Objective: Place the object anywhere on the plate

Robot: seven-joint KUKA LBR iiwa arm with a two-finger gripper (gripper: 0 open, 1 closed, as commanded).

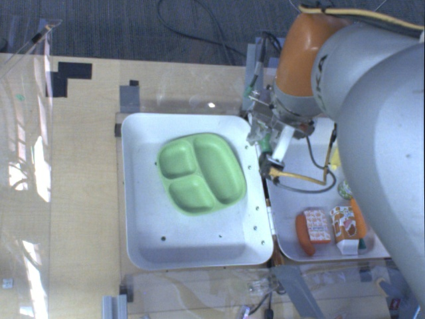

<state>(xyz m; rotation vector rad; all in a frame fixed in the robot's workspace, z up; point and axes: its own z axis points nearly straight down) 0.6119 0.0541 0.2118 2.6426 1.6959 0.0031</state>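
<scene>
Right now the arm hangs over the seam between the two bins, wrist w/ orange band up top, claw [265, 145] low near the right rim of the left bin [143, 244]. Can't tell if the claw is apart or together; the wrist hardware and a yellow cable [302, 177] crowd that spot, and I see nothing clearly gripped.

Green plate [201, 173], three compartments, sits mid left bin, slightly toward the top-right, nothing on it. Candidate objects lie in the right bin [287, 248]: an orange packet w/ a label [314, 230], and just beside it a small carton-like pack [345, 228], both near the bottom edge, partly tucked under the arm's grey bulk. Which one is "the object" I can't say.

Judgement: prob. early in the task, the pick step not yet done, since the plate is bare and the items rest in their bin. Next move calls for shifting the claw over the right bin, down onto one item, a firm clamp, then lift clear of the shared rim and across to the plate. Any compartment works.

Surface: pale wood desk, a clear panel on the left giving reflections, black tape marks [70, 74] top left. Beyond the desk, dark carpet w/ a loose black cable [192, 28].
</scene>
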